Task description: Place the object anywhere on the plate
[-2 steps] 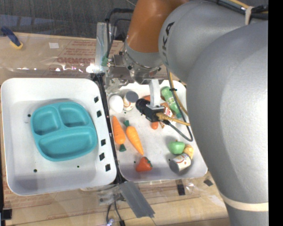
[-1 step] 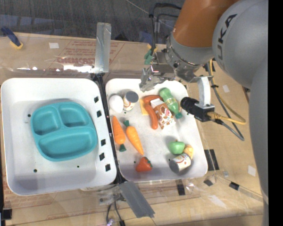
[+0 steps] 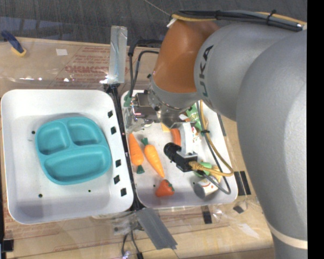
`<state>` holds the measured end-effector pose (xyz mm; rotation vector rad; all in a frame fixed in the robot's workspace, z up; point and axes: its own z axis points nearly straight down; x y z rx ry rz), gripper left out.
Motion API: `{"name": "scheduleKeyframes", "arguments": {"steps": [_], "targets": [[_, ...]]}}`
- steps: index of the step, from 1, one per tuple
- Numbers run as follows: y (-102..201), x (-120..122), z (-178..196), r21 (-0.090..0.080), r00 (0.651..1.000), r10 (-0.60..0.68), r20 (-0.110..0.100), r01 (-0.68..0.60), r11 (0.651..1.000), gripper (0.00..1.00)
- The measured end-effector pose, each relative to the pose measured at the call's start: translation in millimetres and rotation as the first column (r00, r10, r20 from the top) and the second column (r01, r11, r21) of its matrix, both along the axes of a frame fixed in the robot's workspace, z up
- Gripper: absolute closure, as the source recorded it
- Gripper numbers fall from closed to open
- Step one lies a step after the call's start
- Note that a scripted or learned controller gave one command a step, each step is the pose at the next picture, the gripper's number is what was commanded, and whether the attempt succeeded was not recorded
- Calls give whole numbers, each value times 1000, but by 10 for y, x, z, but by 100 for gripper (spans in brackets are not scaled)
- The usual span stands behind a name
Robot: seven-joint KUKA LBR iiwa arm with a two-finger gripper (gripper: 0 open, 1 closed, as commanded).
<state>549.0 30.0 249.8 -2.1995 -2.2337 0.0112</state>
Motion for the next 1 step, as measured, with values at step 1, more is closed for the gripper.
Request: {"name": "scheduleKeyframes", "arguments": {"steps": [1], "targets": [[567,44,15,0,992,-129,8,129,992,100]]}}
